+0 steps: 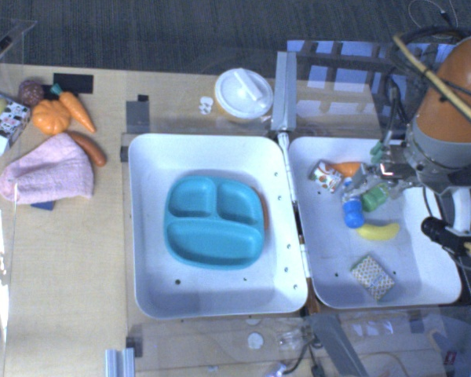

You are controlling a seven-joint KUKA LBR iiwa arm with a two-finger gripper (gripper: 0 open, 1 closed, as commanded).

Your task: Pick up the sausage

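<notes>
A small orange, sausage-like piece [347,167] lies at the back of the right bin [424,285], beside a white and red toy [324,177]. My gripper [374,181] reaches in from the right and hovers low just right of that piece, over a cluster of toys. Under it sit a green piece [374,199] and a blue piece [352,214]. The arm's orange band [455,85] rises behind. A second, reddish-brown sausage shape [90,148] lies on the bench far to the left, outside the bins.
A yellow banana [378,231] and a patterned sponge [372,276] lie nearer the front of the right bin. The left bin [149,289] holds a blue divided plate [214,221]. A pink cloth [47,171], toy carrot [78,110] and white lid [244,93] sit outside.
</notes>
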